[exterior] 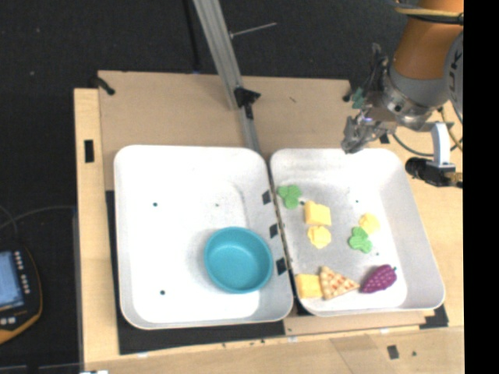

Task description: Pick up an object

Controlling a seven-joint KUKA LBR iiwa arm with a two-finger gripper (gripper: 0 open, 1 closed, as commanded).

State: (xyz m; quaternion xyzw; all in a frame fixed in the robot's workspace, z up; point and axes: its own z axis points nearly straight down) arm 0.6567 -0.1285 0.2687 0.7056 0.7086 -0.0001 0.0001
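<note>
Your arm (425,45) comes in from upper right, orange band above the grey wrist, angled down-left; gripper (355,142) hangs low at the wrist's end (fingers too small and blurred to read), nothing seen between them

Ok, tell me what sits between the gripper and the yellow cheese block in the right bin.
Nothing visible. The gripper hangs over the right bin's far edge, and bare white floor lies between it and the yellow cheese block. The green piece sits off to the side.
</note>
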